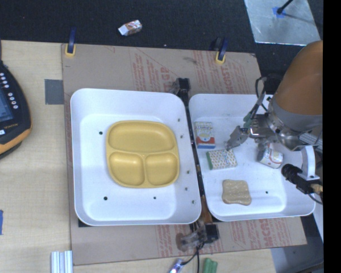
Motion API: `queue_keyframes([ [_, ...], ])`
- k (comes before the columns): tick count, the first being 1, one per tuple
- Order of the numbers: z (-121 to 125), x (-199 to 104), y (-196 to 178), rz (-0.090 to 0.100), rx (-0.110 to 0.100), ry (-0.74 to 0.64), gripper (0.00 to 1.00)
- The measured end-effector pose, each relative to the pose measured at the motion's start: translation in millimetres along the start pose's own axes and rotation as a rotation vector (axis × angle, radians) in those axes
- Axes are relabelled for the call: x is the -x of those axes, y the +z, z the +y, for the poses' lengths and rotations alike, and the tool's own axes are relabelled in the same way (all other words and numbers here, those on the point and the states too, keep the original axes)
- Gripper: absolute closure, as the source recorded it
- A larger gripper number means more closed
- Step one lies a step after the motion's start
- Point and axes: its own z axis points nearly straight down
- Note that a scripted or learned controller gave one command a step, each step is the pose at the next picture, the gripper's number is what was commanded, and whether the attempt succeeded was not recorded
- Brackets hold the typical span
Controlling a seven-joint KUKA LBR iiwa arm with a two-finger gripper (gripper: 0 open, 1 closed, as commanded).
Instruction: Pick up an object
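My gripper (237,137) hangs over the right bin (298,209), near its middle, reaching in from the right. Just below and left of it lies a flat pack with green dots (221,158). A small white and red carton (204,134) lies to its left, by the bin's left wall. A tan, bread-like piece (236,191) rests near the bin's front. A small white container (271,156) sits under the arm's wrist, partly hidden. I see nothing held in the gripper.
The left bin (91,203) holds a yellow divided plate (142,152). An orange and black pendant (3,112) lies at the bench's left edge. Clamps (183,86) join the bins at the back and front.
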Motion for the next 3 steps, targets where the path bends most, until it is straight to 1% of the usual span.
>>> queue_keyframes([
  [1, -61, 37, 31, -0.002, 0.000, -0.001, 0.00],
  [2, -47, -4, 107, -0.003, 0.004, -0.003, 0.00],
  [3, -61, -1, 107, 0.000, -0.001, -0.003, 0.00],
])
